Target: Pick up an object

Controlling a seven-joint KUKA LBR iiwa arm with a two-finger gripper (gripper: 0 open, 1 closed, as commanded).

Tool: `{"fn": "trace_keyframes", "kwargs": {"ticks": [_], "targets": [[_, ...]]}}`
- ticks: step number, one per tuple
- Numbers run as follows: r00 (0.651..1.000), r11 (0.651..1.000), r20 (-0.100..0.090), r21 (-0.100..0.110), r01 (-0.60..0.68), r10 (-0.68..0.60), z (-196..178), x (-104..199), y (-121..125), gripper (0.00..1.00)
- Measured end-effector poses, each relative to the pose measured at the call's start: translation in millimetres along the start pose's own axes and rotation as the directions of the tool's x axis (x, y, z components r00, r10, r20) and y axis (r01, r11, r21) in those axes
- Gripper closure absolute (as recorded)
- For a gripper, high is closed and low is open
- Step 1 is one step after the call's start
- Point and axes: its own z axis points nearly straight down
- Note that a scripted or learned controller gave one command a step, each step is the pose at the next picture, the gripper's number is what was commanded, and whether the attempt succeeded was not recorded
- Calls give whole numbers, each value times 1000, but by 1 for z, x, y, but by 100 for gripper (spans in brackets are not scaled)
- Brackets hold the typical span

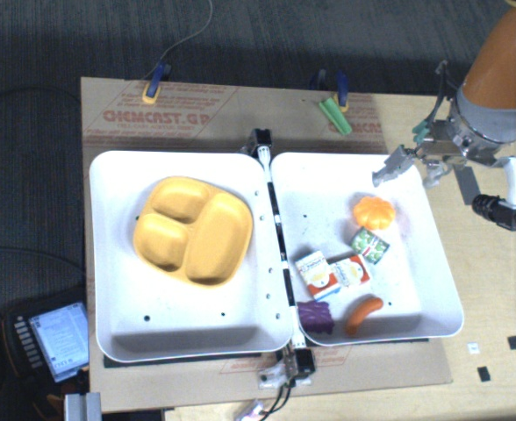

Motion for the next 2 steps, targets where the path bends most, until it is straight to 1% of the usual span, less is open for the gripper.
{"fn": "trace_keyframes", "kwargs": {"ticks": [1, 2], "targets": [[1000, 1000, -1, 4, 0, 0, 140, 10, -3, 0], [1000, 1000, 4, -9, -2, 2, 172, 65, -49, 0]]}}
